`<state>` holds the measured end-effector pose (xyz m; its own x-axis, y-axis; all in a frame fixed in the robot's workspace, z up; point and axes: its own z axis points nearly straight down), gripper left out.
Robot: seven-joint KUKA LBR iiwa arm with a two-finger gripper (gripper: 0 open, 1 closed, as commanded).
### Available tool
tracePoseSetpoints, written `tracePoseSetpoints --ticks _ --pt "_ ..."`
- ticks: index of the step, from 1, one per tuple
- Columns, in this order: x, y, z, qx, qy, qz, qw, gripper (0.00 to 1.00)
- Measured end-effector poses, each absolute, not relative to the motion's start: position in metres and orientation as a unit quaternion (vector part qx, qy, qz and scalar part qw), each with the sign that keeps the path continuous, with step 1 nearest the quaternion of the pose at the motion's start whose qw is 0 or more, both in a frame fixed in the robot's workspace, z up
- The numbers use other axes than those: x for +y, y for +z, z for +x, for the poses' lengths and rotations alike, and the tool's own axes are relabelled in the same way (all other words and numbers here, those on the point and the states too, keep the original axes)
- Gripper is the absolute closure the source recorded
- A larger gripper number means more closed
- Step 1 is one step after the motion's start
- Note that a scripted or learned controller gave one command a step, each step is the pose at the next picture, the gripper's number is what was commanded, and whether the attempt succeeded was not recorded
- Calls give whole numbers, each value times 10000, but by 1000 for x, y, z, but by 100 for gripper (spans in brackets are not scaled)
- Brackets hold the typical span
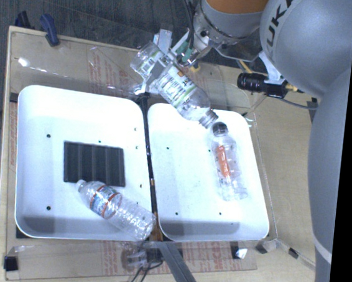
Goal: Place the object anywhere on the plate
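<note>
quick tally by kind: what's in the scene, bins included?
Clear plastic bottles: 3 (left bin, right bin, at the gripper)
Black ridged plate: 1
White bins: 2 (left, right)
Total: 6

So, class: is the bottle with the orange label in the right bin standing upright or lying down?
Lying down. The orange-label bottle rests on its side on the right bin floor, dark cap toward the far rim.

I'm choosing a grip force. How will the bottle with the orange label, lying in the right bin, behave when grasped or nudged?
The orange-label bottle looks clear, thin-walled and empty, so probably light and easily crushed. It lies on its side on the smooth right bin, so a nudge would likely roll it.
</note>
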<state>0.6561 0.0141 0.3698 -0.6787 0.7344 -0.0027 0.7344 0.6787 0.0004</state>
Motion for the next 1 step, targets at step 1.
tracePoseSetpoints --ticks 1 --pt "16 379 657 9176 -5 3975 18 100"
